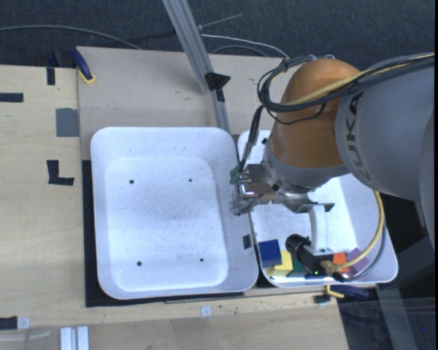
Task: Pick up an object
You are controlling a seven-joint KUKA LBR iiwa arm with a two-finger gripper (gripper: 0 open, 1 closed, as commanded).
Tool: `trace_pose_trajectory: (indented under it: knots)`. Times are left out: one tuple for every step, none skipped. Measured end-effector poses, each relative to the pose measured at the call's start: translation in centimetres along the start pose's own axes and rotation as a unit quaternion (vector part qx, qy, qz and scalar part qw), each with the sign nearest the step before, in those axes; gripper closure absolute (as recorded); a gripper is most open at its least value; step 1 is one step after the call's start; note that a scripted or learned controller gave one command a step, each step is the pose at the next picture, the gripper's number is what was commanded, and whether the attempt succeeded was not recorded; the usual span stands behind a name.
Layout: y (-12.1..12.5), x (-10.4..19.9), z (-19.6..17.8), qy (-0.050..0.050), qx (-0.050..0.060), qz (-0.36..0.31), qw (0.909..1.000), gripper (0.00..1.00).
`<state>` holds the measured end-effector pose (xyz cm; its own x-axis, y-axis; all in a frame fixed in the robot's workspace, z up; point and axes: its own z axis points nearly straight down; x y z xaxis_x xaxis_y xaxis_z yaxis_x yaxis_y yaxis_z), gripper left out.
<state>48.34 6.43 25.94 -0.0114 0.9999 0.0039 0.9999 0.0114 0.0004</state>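
Reaching in from the right, the grey robot arm with an orange band hangs over the right-hand shallow white bin and covers most of it. The hand shows as a cluster of metal parts below the wrist, over the bin's left wall, where the two bins meet. Whether it is open or closed cannot be told, and nothing can be seen in its hold.

A small blue cube-shaped block lies on the floor of the right-hand bin near the front left corner, below the hand in the view and apart from it. A flat yellow piece touches the block's front side, with a small green piece just beside it. Further right along the front wall lie a small orange piece and a purple piece, close together.

The left-hand shallow white bin sits beside the first on the pale wooden table.
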Motion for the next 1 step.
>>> trace_pose_trajectory:
  knots:
    - [0.09, -0.45, -0.69, -0.002, 0.002, 0.003, 1.0000, 1.00]
